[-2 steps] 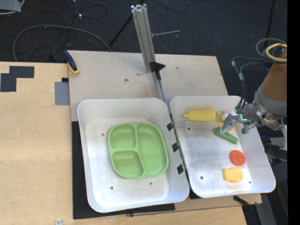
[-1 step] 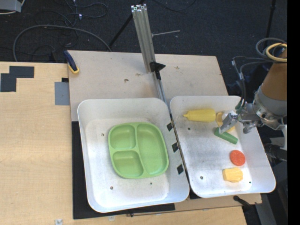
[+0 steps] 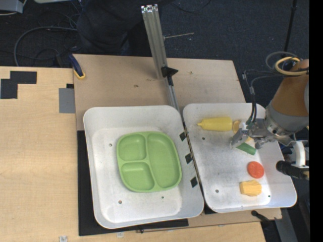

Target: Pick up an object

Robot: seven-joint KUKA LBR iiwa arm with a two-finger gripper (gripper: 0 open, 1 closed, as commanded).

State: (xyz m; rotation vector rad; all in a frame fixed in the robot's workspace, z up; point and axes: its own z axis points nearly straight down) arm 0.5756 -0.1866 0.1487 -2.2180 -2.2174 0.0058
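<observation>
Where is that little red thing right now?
The red thing lies in the right bin, near its right side, just above the yellow block and below the gripper.

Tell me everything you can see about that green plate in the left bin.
The green plate looks like smooth plastic, a rounded rectangle split into three compartments: two small ones on its left side, one long one on its right. It lies flat, slightly turned, near the middle of the left white bin, resting on the bin floor. Nothing sits in it or touches it.
</observation>
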